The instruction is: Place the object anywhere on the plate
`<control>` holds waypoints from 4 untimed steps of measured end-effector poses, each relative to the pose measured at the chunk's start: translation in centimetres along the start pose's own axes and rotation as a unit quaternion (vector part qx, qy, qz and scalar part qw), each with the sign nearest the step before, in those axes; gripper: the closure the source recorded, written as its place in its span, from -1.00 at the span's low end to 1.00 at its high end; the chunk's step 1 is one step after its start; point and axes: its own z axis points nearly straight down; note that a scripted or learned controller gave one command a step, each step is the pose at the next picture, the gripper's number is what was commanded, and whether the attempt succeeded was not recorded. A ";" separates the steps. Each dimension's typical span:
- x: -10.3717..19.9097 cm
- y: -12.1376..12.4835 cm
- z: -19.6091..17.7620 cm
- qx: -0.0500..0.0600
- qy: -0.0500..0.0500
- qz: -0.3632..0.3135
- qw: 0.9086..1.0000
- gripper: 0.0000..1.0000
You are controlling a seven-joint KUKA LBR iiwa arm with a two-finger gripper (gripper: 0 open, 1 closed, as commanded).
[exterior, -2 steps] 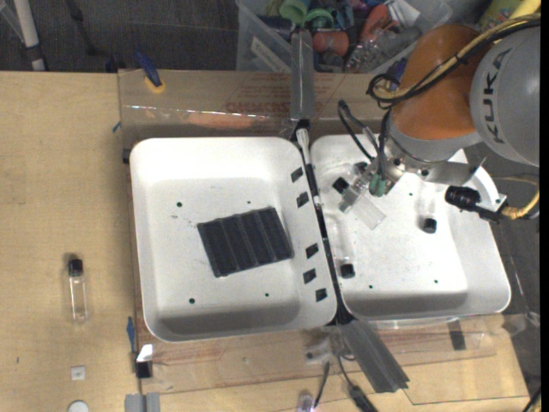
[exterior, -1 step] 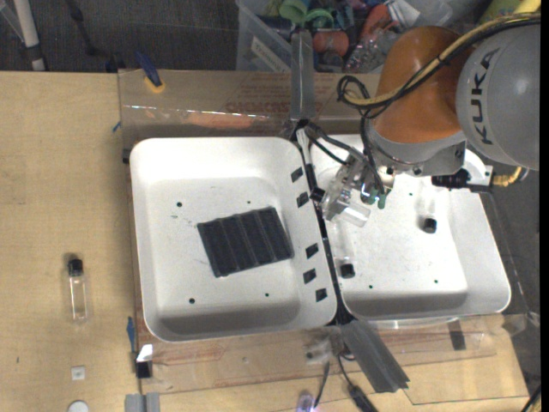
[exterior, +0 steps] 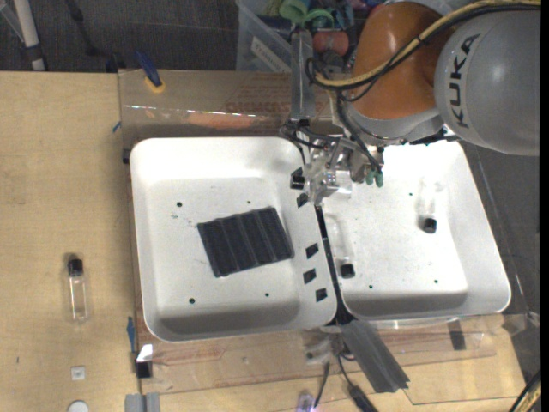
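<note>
A dark ribbed rectangular plate [exterior: 246,240] lies flat in the middle of the left bin [exterior: 163,307]. A small clear vial with a black cap [exterior: 427,213] lies in the right bin [exterior: 480,281], towards its far right. A second small clear piece with a black end [exterior: 345,264] rests by that bin's left wall. My gripper [exterior: 332,175] hangs over the divider between the two bins near their far edge, right of and beyond the plate. It is apart from both vials.
Another clear vial with a black cap [exterior: 77,287] lies on the wooden bench left of the bins. A tub of coloured items [exterior: 292,7] stands behind the bins. Small black tabs [exterior: 310,275] line the divider.
</note>
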 end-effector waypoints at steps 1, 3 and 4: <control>-1.3 4.2 -1.1 -0.001 -0.001 -0.266 0.964 1.00; -2.0 9.0 -2.0 -0.001 -0.001 -0.475 0.880 1.00; -1.7 9.3 2.2 -0.002 0.001 -0.559 0.829 1.00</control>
